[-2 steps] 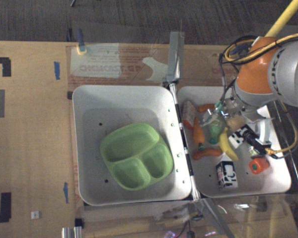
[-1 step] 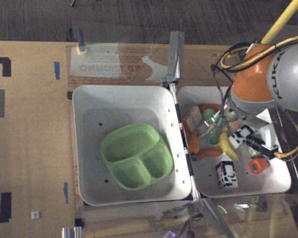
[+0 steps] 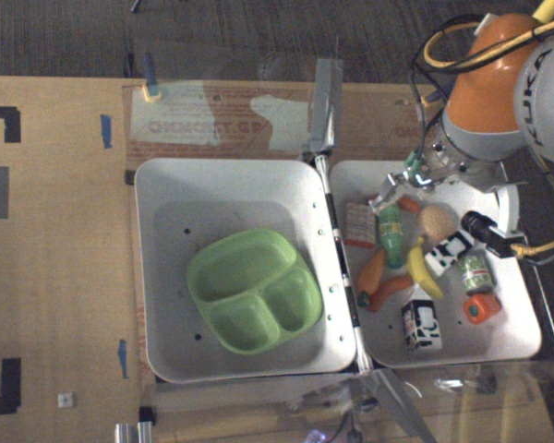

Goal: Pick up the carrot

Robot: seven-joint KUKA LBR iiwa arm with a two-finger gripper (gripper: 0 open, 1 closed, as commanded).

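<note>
Your gripper (image 3: 408,175) hung over the right white bin (image 3: 522,340), finger state unclear, orange tapered carrot (image 3: 372,272) lay beside the yellow banana (image 3: 423,273)

1. Dark grey carpet floor (image 3: 258,17) runs along the top, behind the bench.
2. The tan tabletop (image 3: 55,247) bears blue tape strips (image 3: 105,131) and black corner marks (image 3: 7,123).

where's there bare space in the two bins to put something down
The left white bin has bare floor along its top and left sides, around the green three-compartment plate. In the right white bin, the floor is bare along the bottom right, below the small orange item, and left of the little black-and-white carton. Its middle is crowded: orange carrot, yellow banana, green bottle.
</note>
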